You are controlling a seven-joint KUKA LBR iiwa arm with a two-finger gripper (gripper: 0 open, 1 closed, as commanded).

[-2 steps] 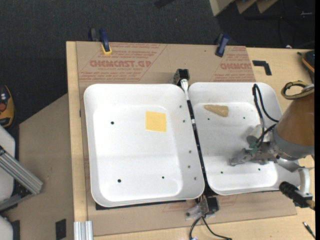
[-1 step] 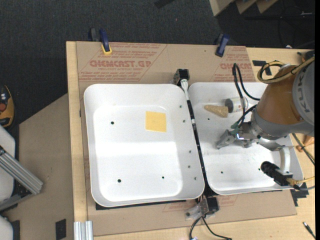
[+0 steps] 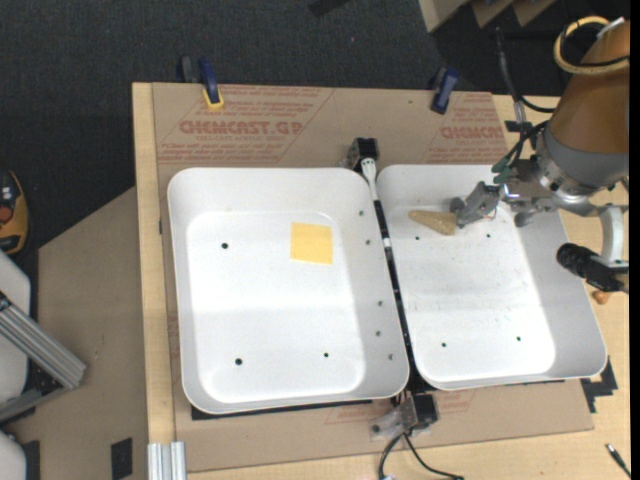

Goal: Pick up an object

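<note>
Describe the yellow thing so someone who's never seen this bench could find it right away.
Of the two white bins, take the left bin, away from the arm. The yellow square lies flat in its upper middle. It is bright and square-cornered, while the tan wedge in the right bin is dull and pointed.

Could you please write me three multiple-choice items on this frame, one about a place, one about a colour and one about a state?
1. Where does the yellow square lie?
A. in the left bin
B. in the right bin
C. on the cardboard

2. What colour is the piece beside the pincer?
A. blue
B. tan
C. green

3. How does the tan piece lie?
A. hanging high above the bench
B. flat on the floor of the right bin
C. stacked on the yellow square

Answers: 1 A, it sits on the left bin floor, near its upper middle. 2 B, it is a pale brown wedge. 3 B, it rests on the right bin at the pincer's tip.
</note>
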